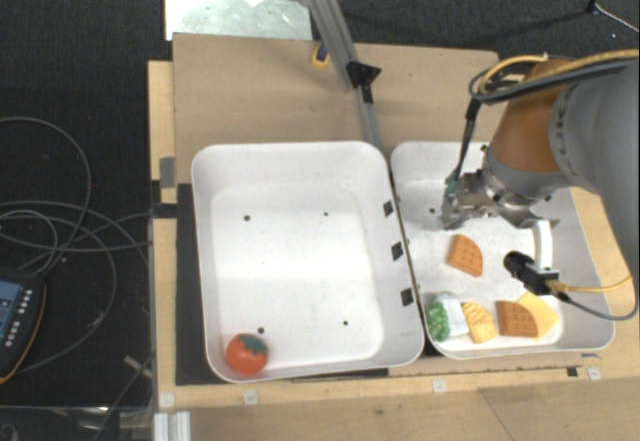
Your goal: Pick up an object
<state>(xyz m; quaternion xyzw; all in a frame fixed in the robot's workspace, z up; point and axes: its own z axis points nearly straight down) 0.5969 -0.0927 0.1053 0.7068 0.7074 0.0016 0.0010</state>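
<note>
A red tomato (246, 353) sits alone in the near left corner of the left bin (290, 164), closest to the onlooker, on a brown tabletop (250, 89) that carries two shallow white bins side by side. In the right bin (420, 164), a row of toy foods lines the near wall: a green-and-white piece (443, 317), a pale yellow piece (478, 321) touching it, an orange waffle-like square (516, 319) and a yellow wedge (541, 309) just beside that. An orange slice-shaped piece (465, 255) lies apart from the row, toward the middle of the bin. The grey arm (590, 139), with its orange band, reaches in from the right, and its hand (455, 212) hangs over the far left part of the right bin, near the orange slice but not touching it. Whether the hand is spread or closed cannot be told from here; nothing is seen in its grip. A grey pole (330, 14) slants across the far side of the tabletop.
</note>
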